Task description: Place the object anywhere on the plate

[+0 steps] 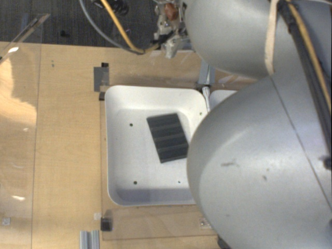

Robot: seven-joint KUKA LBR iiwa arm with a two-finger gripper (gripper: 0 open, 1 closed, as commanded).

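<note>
A dark grey ribbed rectangular slab (167, 137) lies flat in the left white bin (122, 154), a little right of its middle and turned slightly off square. The arm's big grey links (259, 139) cover the right bin and the left bin's right edge. The gripper (169, 32) is up at the top of the view, beyond the far edge of the bins and well clear of the slab. A small reddish-brown patch (170, 12) shows at the gripper's body; I cannot tell whether it is a held thing or part of the tool.
Only a sliver of the right bin (220, 95) shows past the arm. Yellow and grey cables (111, 19) loop above the bench's far edge. Metal brackets (101, 77) stand at the left bin's corners. Bare wooden bench (57, 139) stretches to the left.
</note>
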